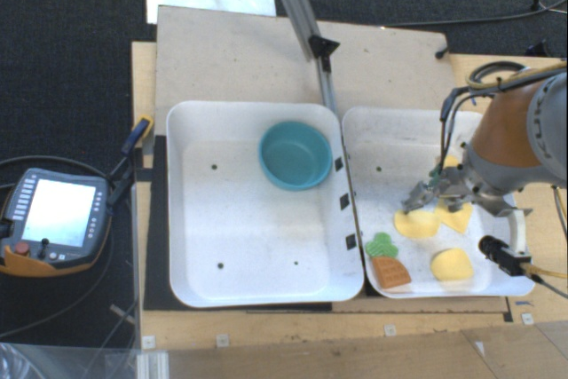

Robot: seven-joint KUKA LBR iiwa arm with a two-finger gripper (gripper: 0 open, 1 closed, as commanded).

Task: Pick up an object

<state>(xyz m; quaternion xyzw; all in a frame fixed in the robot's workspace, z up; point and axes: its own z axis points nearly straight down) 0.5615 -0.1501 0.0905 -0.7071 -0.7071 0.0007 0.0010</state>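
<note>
Pale yellow piece (416, 224) (flat, rounded)

From my remote station: my arm (519, 138) at three o'clock, a rounded grey shell with a broad orange band above the wrist. Black cables loop over its top toward one o'clock. The gripper (424, 198) is grey metal, and a black fitting with a white bracket hangs at five o'clock.
</note>
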